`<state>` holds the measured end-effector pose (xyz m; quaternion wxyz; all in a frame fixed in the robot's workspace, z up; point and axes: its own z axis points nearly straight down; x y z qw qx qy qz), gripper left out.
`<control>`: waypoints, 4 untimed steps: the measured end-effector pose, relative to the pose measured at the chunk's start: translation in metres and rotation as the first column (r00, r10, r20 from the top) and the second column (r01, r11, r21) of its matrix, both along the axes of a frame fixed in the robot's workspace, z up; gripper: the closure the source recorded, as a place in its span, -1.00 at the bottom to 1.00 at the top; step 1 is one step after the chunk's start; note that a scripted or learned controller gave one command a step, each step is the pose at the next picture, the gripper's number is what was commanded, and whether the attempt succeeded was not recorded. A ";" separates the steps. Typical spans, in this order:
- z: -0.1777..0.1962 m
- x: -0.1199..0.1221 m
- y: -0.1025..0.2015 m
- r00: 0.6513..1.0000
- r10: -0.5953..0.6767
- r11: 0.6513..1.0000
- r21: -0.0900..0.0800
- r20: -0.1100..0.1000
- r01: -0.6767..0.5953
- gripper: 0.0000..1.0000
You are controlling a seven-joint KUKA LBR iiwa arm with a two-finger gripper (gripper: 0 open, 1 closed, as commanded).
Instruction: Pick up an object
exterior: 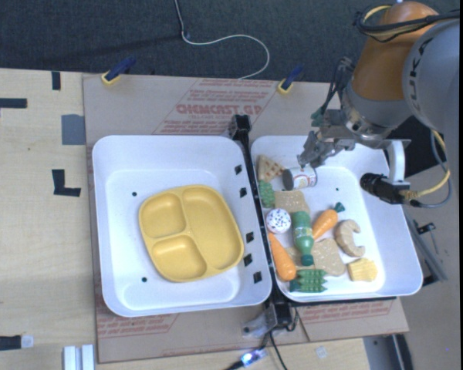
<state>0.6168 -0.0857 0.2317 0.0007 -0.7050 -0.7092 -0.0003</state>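
Camera view, going left to right: way off to the gripper's left you've got a yellow divided plate (190, 233) in the left bin (116, 206). Right bin (397, 272) has toy food, like two carrots (282, 259) and a green bottle (302, 233). The gripper (309, 159) hovers just above a small can (299, 179); grip state, can't tell honestly.

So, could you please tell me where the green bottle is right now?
The green bottle lies in the right bin, between the white polka-dot ball and the small carrot.
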 end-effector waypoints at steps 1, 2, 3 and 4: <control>0.004 0.003 0.061 1.000 0.002 1.000 0.001 0.000 -0.002 1.00; -0.019 0.009 0.104 1.000 0.000 1.000 -0.001 -0.003 0.000 1.00; -0.017 0.006 0.109 1.000 -0.004 1.000 -0.002 -0.002 0.004 1.00; 0.003 0.012 0.104 1.000 -0.004 1.000 -0.002 0.001 0.004 1.00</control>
